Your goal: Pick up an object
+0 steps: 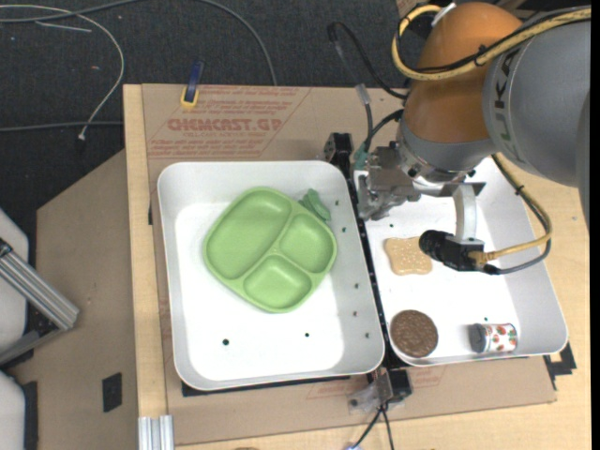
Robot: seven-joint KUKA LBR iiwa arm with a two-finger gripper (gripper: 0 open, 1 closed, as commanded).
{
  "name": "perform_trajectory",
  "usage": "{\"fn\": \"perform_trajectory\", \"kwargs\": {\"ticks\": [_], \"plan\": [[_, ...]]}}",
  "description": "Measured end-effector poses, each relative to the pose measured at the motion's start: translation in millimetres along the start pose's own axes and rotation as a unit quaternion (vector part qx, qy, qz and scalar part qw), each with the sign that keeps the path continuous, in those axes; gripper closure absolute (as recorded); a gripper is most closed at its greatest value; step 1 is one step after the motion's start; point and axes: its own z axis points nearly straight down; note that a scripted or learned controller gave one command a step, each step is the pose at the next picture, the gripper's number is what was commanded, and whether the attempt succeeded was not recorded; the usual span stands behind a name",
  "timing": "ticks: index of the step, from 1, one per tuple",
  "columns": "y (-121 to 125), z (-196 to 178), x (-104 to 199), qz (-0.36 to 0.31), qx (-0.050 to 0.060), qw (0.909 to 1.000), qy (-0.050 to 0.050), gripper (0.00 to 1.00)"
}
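Note:
A light green divided plate (270,248) lies in the left bin (187,345), with a small darker green piece (316,204) at its far right edge. In the right bin (534,289) lie a tan toast-shaped slice (408,256), a round brown disc (413,333) and a small can (494,337) on its side. My gripper (377,193) hangs over the far left part of the right bin, close to the wall between the bins, behind the toast slice. I see nothing held in it, and the wrist hides its tip.
The grey arm with its orange band (459,64) covers the far right bin. A black fitting with a yellow cable (455,249) hangs just right of the toast slice. The bins rest on a cardboard sheet (225,120); loose cables lie on the dark floor behind.

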Motion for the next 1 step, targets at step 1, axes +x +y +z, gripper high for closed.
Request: {"fn": "perform_trajectory", "kwargs": {"ticks": [1], "plan": [[-22.2, -2.1, 53.5, 0.0, 0.0, 1.0, 0.0, 1.0]]}}
